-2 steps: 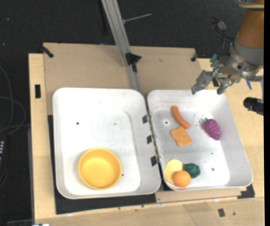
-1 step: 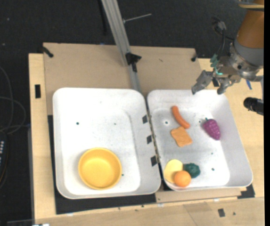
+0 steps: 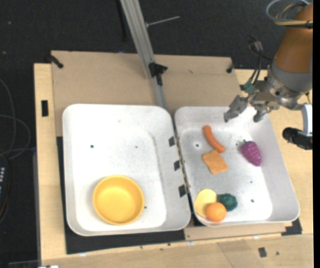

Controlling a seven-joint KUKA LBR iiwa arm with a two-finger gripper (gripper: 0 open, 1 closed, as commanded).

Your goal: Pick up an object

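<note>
- Overhead, the camera view shows a tan table [image 3: 215,66] bearing two shallow white bins side by side.
- The left bin [image 3: 120,133] holds a yellow bowl [image 3: 118,199] near its front edge, sitting upright.
- The right bin [image 3: 271,200] holds the small play-food pieces: an orange carrot [image 3: 213,139] lying at a slant near the middle, with a tan bread slice [image 3: 215,162] just below it, close but whether touching cannot be told.
- A purple bunch of grapes [image 3: 251,152] lies to the right of those two, apart from them.
- At the front edge of the right bin sit a pale yellow lemon [image 3: 205,197], an orange fruit [image 3: 216,211] touching it, and a dark green vegetable [image 3: 227,201] just beside both.
- The grey arm [image 3: 291,49] with its orange band reaches in from the right, and its jaws [image 3: 246,111] hang over the rear part of the right bin, above the carrot and grapes.
- The two fingers stand apart, with nothing between them.
- A grey metal post [image 3: 139,32] rises at a slant from the table behind the bins.
</note>
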